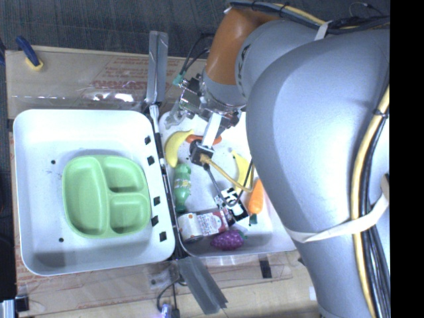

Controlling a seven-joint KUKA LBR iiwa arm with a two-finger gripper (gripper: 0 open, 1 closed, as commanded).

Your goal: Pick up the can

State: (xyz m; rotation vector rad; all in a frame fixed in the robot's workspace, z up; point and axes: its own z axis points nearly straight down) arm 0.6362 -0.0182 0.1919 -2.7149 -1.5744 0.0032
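Just one can (201, 224), two bins (26, 177).

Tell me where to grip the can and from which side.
Grip the can across its round body, coming straight down from above. It lies on its side near the right bin's front edge, with grapes close on one side, so a top approach probably suits best.

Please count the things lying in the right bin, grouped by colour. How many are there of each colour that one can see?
Yellow: 2, curved yellow plastic banana and a partly hidden yellow item
Green: 1, small green plastic bottle
Orange: 1, orange plastic carrot
Purple: 1, purple plastic grape bunch
Red-and-white: 1, labelled can
Total: 6
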